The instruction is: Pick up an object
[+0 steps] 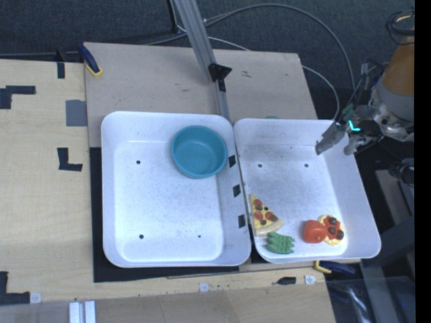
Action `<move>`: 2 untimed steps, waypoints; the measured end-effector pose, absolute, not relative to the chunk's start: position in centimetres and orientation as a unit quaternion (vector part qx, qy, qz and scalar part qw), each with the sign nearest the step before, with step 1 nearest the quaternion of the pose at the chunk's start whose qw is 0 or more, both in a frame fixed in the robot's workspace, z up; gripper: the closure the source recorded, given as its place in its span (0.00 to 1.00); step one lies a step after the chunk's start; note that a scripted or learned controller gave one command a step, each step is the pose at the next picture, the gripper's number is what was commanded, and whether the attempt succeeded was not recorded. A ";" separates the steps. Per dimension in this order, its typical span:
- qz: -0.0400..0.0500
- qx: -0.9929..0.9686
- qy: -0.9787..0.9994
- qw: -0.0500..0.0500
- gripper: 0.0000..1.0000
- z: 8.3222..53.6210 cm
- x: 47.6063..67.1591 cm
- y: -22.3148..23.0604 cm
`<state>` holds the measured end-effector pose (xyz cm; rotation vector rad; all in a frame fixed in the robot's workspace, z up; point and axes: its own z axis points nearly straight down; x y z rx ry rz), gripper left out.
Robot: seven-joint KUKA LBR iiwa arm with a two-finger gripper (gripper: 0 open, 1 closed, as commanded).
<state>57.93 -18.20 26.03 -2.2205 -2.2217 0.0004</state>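
Note:
My gripper (335,142) hangs over the far right edge of the right bin (296,180), its two fingers spread apart with nothing between them. Toys lie well below it along the bin's near edge: a pizza slice (263,215), a green leafy piece (280,243), a red tomato-like toy (314,231) and a small round pizza-like piece (332,228). A blue bowl (199,151) sits upright in the far part of the left bin (148,207).
A slanted metal pole (202,39) runs down from the top to the gap between the bins. Cables loop across the bench behind the right bin. A yellow clamp (91,64) sits at the board's far left corner.

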 end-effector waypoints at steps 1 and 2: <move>0.000 -0.707 -0.707 0.000 0.00 26.0 57.9 -18.2; 0.001 -0.707 -0.707 0.002 0.00 21.7 58.2 -18.0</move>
